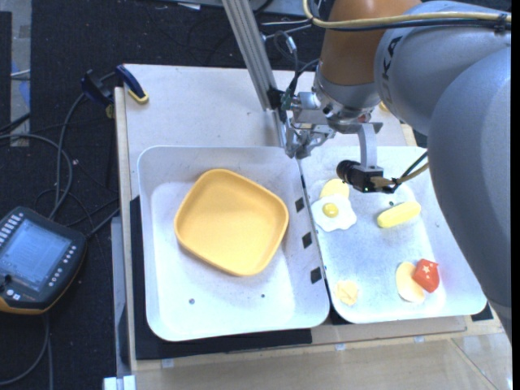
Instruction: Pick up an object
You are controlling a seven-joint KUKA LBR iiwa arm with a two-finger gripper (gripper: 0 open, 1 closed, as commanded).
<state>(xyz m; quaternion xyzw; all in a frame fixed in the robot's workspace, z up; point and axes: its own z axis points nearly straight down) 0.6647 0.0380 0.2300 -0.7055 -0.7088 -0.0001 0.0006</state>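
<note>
The gripper (pixel 302 146) hung over the far end of the ridge between the bins, its fingers close together with nothing visible between them (how far apart was hard to judge). Just beside it in the right bin (pixel 455 299) lay a fried egg toy (pixel 333 212), probably the nearest target; the yellow plate (pixel 231 220) sat in the left bin (pixel 162 299).

Teach pendant (pixel 32 258) on dark floor left of bench, screen lit, cable attached. Blue-and-yellow clamp (pixel 122 84) grips bench's back-left corner. Aluminium rail (pixel 248 43) slants up behind bins.
</note>
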